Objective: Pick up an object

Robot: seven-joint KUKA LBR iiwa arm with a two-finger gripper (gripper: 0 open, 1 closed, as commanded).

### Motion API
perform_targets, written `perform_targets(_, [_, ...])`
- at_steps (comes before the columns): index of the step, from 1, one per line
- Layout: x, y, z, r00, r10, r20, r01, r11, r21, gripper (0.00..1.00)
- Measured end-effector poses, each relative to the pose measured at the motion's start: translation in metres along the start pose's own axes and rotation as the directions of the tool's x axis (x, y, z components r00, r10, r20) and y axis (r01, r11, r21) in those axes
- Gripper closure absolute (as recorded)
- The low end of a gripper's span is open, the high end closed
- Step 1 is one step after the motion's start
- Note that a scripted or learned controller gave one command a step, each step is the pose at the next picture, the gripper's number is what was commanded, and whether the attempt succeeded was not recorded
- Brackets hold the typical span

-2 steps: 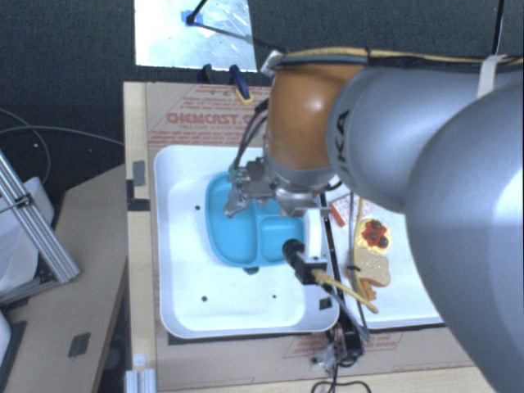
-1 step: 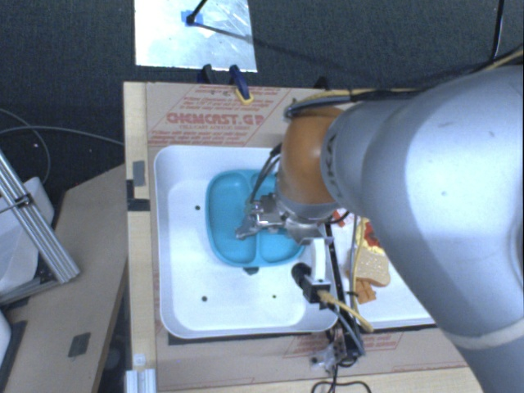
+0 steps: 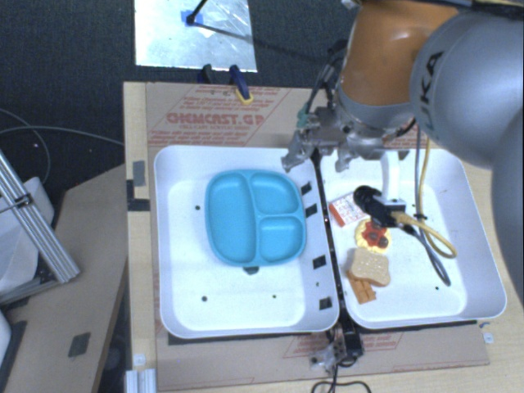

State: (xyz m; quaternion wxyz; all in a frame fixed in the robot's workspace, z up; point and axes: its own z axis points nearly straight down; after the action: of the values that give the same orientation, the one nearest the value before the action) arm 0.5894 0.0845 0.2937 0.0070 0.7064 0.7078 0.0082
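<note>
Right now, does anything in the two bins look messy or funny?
Nothing looks broken or spilled. The blue divided plate sits slightly turned in the left bin. In the right bin, the toy toast and other small items lie bunched near the divider.

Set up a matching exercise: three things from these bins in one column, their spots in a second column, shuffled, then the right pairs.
Things:
1. blue divided plate
2. toast slice
3. gripper

Places:
A. near side of the right bin
B. above the far end of the divider between the bins
C. middle of the left bin

Pairs: 1-C, 2-A, 3-B
</note>
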Motion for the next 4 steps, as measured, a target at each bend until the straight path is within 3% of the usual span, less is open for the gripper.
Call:
perform_targets(1, [0.022,-0.015,0.04,1.0,-0.003,0.001,0.003,1.0,0.023,0.0])
perform_targets(2, [0.07,-0.001,-0.034,1.0,-0.006,-0.002,0.006,1.0,0.011,0.0])
perform_targets(3, [0.069,0.019,0.079,1.0,0.002,0.004,-0.002,1.0,0.029,0.0])
perform_targets(4, [0.114,-0.027,-0.038,1.0,-0.007,-0.006,0.007,1.0,0.01,0.0])
